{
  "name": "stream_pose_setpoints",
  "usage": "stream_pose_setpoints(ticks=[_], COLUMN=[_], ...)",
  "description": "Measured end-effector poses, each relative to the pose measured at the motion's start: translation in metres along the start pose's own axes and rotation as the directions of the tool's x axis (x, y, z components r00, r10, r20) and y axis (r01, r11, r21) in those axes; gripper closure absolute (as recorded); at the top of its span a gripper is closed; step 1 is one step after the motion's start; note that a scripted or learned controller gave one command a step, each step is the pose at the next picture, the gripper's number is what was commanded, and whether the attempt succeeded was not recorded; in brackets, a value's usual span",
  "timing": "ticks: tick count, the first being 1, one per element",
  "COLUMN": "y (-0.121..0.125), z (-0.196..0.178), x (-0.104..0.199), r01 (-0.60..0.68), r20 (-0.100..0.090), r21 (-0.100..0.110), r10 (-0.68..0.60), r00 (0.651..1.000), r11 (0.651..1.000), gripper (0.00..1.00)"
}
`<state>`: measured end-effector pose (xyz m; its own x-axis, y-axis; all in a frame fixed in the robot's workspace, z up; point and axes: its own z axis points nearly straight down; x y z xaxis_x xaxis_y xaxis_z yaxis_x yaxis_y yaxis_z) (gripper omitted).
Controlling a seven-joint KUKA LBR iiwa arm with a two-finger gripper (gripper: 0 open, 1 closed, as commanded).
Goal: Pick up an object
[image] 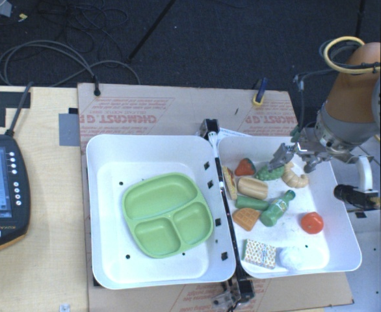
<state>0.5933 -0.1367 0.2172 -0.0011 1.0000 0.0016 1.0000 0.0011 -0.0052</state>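
We find the gripper [297,157] spread wide and grasping nothing, poised over the right bin [346,255] with a pale curved toy [295,177] just beneath it, so we judge the pick not yet made.

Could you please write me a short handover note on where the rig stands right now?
Gripper: hovering over the right bin's upper part, nothing visibly between its fingers.
Objects: a pile in the right bin, including a green bottle, bread roll, red tomato and patterned packet. Green divided tray lies in the left bin.
Done: nothing lifted yet.
Left: grasp and raise one object.
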Motion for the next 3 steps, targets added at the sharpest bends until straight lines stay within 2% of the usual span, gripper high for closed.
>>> stream_pose_setpoints(ticks=[1, 2, 3], y=[-0.06, -0.057, -0.045], z=[0.131, 0.116, 0.026], x=[-0.016, -0.019, 0.063], r01=[-0.003, -0.01, 0.007], r20=[-0.002, -0.002, -0.001], r21=[0.01, 0.004, -0.008], r10=[0.003, 0.01, -0.007], r00=[1.0, 1.0, 1.0], r11=[1.0, 1.0, 1.0], gripper=[0.0, 1.0, 1.0])
